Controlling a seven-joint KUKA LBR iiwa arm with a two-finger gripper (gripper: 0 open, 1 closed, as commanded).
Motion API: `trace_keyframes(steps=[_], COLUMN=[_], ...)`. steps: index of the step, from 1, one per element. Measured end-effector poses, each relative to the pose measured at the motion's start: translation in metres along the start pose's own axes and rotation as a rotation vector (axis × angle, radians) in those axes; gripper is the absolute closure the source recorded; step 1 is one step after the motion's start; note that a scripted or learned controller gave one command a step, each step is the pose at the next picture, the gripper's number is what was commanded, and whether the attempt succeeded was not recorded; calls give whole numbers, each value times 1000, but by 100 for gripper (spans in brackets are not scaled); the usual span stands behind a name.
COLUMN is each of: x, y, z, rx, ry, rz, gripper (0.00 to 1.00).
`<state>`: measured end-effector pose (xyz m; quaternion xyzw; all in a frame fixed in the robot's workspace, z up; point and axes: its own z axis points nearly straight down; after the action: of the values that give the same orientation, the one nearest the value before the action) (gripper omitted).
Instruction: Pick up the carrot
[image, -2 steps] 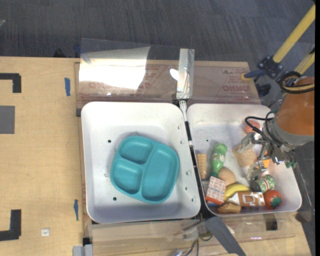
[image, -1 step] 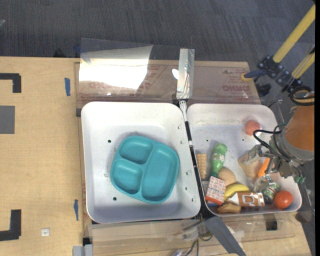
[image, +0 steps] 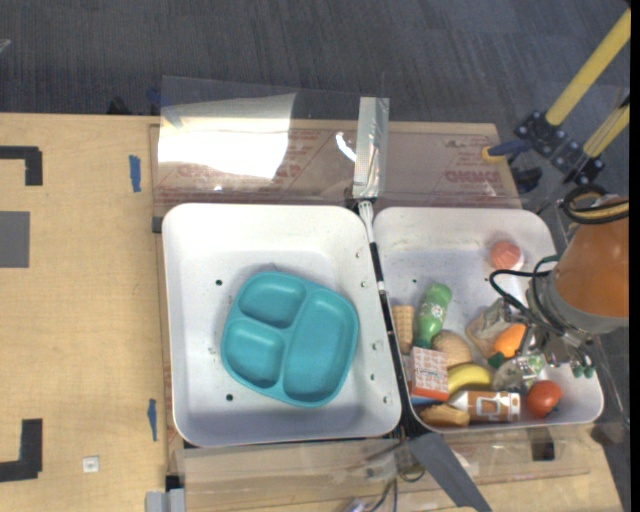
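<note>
The carrot, small and orange with a green end, lies in the right half of the right bin among other toy foods. My gripper is low in that bin, directly at the carrot's right side and partly over it. The wrist and the orange band of the arm hang above it and hide the bin's right edge. Clutter and glare keep me from seeing whether the carrot is held.
Around the carrot lie a green bottle, a banana, a red tomato, a pink ball, a red-and-white carton and a cone. The left bin holds a teal divided plate.
</note>
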<state>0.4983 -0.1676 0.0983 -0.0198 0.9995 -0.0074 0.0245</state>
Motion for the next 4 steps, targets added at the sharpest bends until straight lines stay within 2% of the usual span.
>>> trace_keyframes(steps=[1,2,3,4], x=[-4,-48,-59,-17], y=[1,27,-28,-8], z=[-13,-119,-120,-13], rx=[1,-11,-10,-13], ry=[-11,37,41,41], rz=[-2,191,126,76], gripper=[100,100,100,100])
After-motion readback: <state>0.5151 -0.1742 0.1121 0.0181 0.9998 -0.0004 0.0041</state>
